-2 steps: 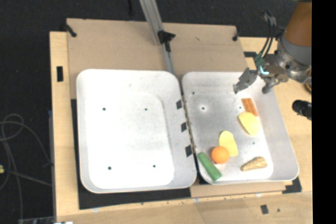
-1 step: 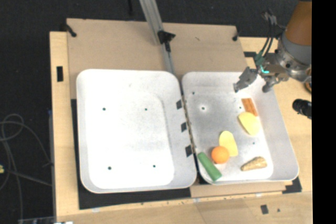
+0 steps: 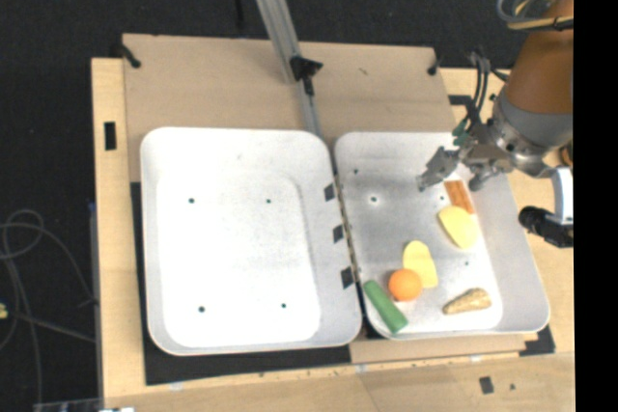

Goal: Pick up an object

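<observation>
camera view: right bin (image 3: 386, 159) holds orange ball (image 3: 406, 285), green stick (image 3: 384, 305).

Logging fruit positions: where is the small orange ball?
The small orange ball lies in the right white bin, near its front edge, between the green stick and a pale yellow piece.

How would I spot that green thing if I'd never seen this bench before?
Look at the right-hand white bin, the one the arm reaches over. At its lower left corner, against the wall nearest the other bin, lies a short green stick, tilted. It is the one green item, just left of the round orange ball.
</observation>
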### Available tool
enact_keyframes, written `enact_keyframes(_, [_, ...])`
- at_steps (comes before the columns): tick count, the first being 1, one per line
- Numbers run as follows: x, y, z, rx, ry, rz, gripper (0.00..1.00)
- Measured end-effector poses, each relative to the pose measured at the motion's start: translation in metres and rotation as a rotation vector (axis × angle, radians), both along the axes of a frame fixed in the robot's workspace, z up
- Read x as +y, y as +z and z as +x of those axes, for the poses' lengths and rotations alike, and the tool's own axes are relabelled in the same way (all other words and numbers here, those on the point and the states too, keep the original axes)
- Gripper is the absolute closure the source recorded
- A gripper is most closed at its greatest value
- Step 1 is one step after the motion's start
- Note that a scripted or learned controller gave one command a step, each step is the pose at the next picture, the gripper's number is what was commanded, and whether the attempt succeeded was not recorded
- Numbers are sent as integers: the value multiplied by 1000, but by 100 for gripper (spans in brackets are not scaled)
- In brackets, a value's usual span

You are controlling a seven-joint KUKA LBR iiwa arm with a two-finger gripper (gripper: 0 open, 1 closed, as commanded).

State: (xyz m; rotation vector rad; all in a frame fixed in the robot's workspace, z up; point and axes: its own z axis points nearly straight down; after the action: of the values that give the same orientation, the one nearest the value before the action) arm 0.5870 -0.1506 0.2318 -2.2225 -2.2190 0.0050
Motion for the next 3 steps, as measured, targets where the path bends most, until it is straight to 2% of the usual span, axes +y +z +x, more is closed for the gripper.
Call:
enact_keyframes(2, [3,-124,-2,2,-2,0,0])
enact_keyframes(3, [2,-109,1,-8,-11,1,100])
